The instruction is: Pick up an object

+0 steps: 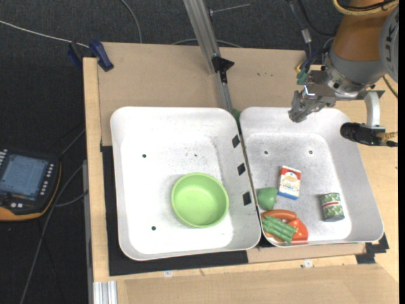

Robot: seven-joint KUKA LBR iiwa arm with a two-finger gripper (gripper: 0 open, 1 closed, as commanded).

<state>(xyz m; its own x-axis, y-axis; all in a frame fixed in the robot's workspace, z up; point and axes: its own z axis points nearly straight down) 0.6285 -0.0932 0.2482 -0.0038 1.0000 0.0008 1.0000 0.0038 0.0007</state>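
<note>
Two bins side by side: bowl (199, 199) alone left, carton (289, 182), can (331, 206), vegetables (283, 226) crowding right bin's (316, 147) near edge, gripper (299, 113) above its bare far rim, grip state unclear.

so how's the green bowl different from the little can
The bowl is plain light green; the can is dark green with a patterned label. The bowl is much wider and open at the top; the can is small and closed. The bowl sits alone in the left bin; the can shares the right bin with other items. Both are round.
</note>
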